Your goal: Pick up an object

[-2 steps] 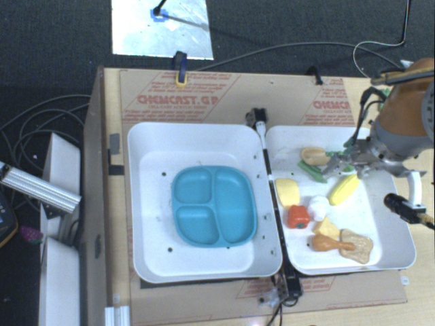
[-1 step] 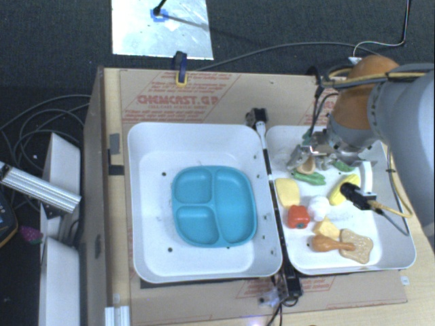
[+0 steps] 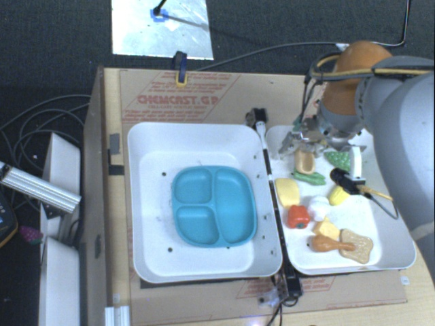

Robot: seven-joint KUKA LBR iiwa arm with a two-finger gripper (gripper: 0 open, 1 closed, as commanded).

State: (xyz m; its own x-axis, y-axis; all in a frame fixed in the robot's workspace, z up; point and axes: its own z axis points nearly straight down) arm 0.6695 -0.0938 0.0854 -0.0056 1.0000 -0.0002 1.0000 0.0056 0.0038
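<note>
The gripper (image 3: 304,141) hangs over the right bin's (image 3: 401,250) far left corner. Whether its jaws are apart or together I cannot tell. The tan block (image 3: 304,161) lies just nearward of it, long axis running far-to-near, beside a green pod (image 3: 310,178).

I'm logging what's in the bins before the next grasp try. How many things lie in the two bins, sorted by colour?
Blue plate: 1
Yellow pieces: 2
Green pieces: 2
Red piece: 1
White ball: 1
Orange or tan pieces: 4
Total: 11
</note>
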